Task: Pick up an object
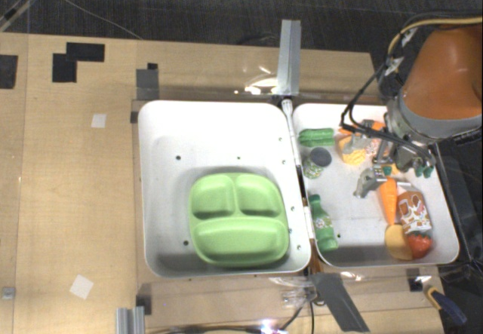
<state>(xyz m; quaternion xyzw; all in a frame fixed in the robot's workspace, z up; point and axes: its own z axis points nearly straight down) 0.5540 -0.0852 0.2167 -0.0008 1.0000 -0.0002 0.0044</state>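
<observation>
The right bin (355, 246) holds several small items. Among them are a green piece (315, 136) at its back left, a grey round cap (321, 157), a yellow-orange toy (352, 148) and a green bottle (324, 224) along the left wall. An orange carrot (389, 201), a red-and-white packet (412, 212), a yellow lemon (396, 239) and a red tomato (422, 244) lie at the front right. My gripper (369, 182) hangs low over the bin's middle, just left of the carrot's top end. The wrist hides part of the yellow-orange toy.
The left bin (166, 144) holds a green divided plate (238, 217) at its front. A grey metal post (289, 61) stands behind the wall between the bins. The arm's orange band (445, 72) and its cables overhang the right bin's back right corner.
</observation>
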